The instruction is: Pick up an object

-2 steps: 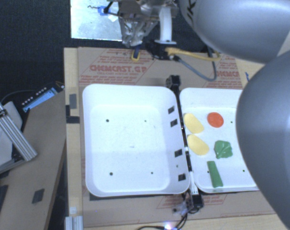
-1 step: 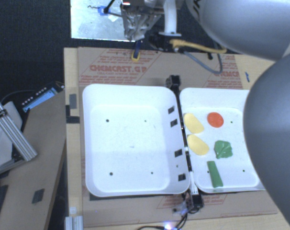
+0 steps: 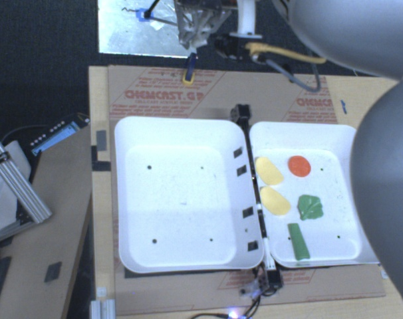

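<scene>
My gripper [image 3: 191, 44] hangs high over the far edge of the bench, beyond the left bin [image 3: 132, 244]. Its fingers converge to a point. A thin blue and yellow object [image 3: 188, 72] dangles straight below them, its blue top end pinched at the tips. The right bin [image 3: 344, 138] holds two yellow pieces [image 3: 268, 171] [image 3: 275, 201], a red round piece [image 3: 299, 166], a green leafy piece [image 3: 310, 207] and a green stick [image 3: 298, 240].
A black hinge strip [image 3: 248, 185] joins the two bins. Both rest on a cardboard sheet [image 3: 155, 92]. A shiny metal plate [image 3: 132, 18] lies behind the bench. The grey arm [image 3: 388, 178] overhangs the right side. Aluminium framing [image 3: 12, 185] stands at left.
</scene>
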